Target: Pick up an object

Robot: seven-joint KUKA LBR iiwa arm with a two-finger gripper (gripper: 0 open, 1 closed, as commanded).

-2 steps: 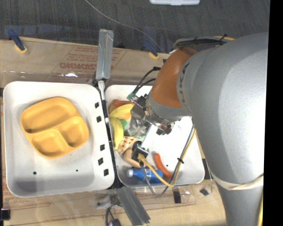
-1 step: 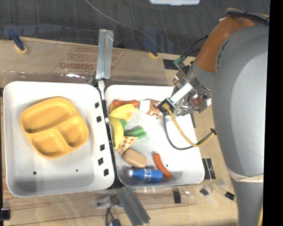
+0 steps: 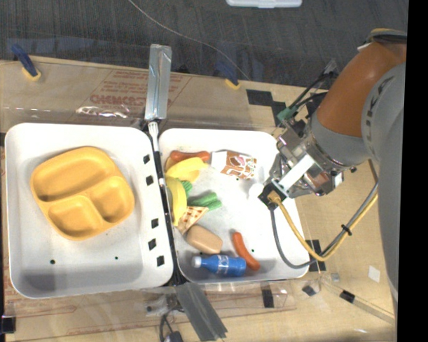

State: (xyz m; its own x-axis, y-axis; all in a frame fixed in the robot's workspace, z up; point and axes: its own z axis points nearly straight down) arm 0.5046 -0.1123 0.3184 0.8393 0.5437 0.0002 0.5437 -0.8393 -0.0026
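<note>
The right bin (image 3: 281, 264) holds several toy foods. A brown-and-white packet (image 3: 235, 163) lies at the back, with a red and yellow hot dog (image 3: 186, 159) to its left. A banana (image 3: 178, 195), a green vegetable (image 3: 204, 200) and a pizza slice (image 3: 191, 216) sit along the left wall. Toward the front are a tan bread roll (image 3: 203, 239), a red sausage (image 3: 245, 250) and a blue bottle (image 3: 220, 264). My gripper (image 3: 289, 175) hangs over the bin's right rim, right of the packet, and nothing can be seen held in it.
The left bin (image 3: 28, 272) holds a yellow divided tray (image 3: 82, 191). A metal clamp bar (image 3: 157, 84) stands at the back between the bins. A yellow cable (image 3: 295, 250) loops off the wrist past the right bin's front right corner.
</note>
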